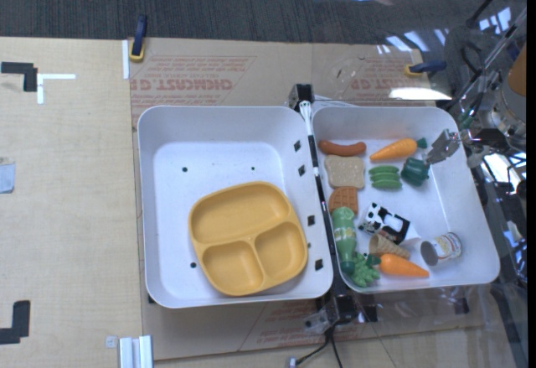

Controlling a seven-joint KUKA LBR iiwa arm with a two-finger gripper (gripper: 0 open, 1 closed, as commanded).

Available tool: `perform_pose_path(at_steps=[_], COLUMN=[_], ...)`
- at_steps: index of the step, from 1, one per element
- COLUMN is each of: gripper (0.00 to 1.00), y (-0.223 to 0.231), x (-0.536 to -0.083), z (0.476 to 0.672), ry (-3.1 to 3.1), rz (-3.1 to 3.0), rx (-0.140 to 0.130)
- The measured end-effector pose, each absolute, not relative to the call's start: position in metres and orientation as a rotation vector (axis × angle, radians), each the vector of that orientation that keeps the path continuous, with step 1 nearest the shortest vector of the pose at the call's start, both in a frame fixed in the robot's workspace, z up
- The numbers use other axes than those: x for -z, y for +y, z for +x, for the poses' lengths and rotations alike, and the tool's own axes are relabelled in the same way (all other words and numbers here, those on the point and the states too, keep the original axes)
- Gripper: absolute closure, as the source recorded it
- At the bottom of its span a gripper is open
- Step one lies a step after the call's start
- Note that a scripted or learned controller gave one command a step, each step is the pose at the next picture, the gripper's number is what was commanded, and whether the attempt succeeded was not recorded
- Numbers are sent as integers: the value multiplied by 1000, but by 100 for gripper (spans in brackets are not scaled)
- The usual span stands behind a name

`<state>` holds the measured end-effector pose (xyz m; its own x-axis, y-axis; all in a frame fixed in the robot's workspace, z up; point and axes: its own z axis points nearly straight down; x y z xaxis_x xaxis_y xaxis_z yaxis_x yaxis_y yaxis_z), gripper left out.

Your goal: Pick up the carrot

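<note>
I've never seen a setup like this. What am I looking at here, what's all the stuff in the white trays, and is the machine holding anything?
This is a single picture from a camera fixed above a workbench, looking down at a slant. Two shallow white bins sit side by side. The left bin holds a yellow divided plate. The right bin holds toy food: a carrot near the top, a second carrot near the bottom, a sausage, a slice of bread, green vegetables, a small can and a black-and-white toy cow. The machine is a robot arm reaching in from the right; its gripper sits beside the upper carrot. Nothing is visibly held, and its job is picking up a carrot.
</note>
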<state>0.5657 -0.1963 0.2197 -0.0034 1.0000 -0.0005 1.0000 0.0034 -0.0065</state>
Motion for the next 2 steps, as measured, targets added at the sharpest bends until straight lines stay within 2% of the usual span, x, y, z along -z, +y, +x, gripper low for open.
perform_pose_path(at_steps=[1,2], gripper=[0,0], y=[-221,-213], x=[-142,-103], z=[619,662], ry=[-2236,-2149], rz=[-2204,-2298], rx=[-7,40])
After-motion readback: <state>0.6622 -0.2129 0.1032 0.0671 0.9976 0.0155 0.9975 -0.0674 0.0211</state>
